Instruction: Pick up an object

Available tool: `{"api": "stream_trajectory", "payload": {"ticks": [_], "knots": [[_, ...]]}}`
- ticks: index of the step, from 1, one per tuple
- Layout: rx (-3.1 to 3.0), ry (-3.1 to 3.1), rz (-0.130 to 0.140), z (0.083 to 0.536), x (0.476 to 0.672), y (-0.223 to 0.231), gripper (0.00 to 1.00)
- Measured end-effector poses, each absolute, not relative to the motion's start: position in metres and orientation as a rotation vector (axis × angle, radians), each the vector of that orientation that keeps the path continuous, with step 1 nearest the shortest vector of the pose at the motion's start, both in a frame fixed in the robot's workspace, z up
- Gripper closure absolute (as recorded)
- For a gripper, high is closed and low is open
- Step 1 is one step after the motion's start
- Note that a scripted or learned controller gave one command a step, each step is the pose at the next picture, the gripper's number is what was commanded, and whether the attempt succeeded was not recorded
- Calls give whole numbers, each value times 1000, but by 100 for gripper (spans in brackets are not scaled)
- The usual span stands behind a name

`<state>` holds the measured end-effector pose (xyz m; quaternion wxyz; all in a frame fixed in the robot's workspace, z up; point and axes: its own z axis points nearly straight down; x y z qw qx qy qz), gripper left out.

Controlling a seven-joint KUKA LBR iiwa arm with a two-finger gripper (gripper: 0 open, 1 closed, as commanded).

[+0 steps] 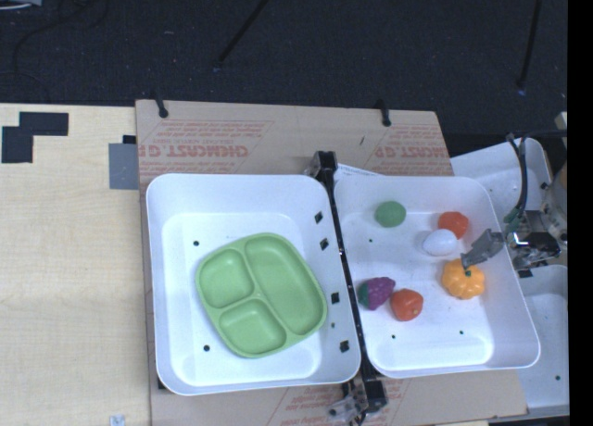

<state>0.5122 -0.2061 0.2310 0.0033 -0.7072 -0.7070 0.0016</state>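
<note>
The right bin (435, 350) holds several toy foods: a green ball (390, 214), an orange-red tomato (453, 224), a white egg (440, 243), a yellow-orange pepper (462, 281), a purple grape bunch (375, 292) and a red strawberry (406, 304). My gripper (484, 248) reaches in over the bin's right rim. Its tip sits just above the pepper and right of the egg. Nothing is visibly held.
The left bin (176, 230) carries a green divided plate (260, 294). A black hinge strip (338, 267) separates the two bins. Both rest on a cardboard sheet (278, 137) on the wooden bench. The arm's wrist and cables (533, 230) crowd the right rim.
</note>
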Motion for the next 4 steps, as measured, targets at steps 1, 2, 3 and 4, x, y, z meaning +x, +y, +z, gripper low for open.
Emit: {"api": "stream_trajectory", "payload": {"ticks": [1, 2, 3, 4], "knots": [[-2217, -2216, 5, 187, 512, -204, 0], [-2216, -2215, 5, 126, 504, -204, 0], [-2220, -2216, 3, 139, 505, -205, 100], [-2226, -2219, -1, 183, 504, -211, 100]]}}
